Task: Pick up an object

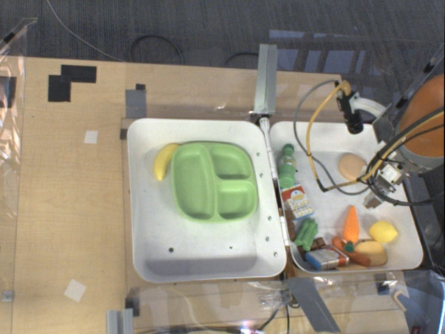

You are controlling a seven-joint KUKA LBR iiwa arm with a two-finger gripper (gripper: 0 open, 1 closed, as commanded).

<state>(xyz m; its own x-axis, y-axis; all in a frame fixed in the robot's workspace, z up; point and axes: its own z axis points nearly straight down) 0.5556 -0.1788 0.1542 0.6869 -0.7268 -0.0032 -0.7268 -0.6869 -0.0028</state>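
Carrot in right bin, wood bench; end effector state unclear.

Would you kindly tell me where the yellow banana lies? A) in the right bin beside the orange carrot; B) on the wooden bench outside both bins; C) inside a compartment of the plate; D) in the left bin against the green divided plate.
D: the yellow banana lies in the left white bin, against the left edge of the green divided plate.
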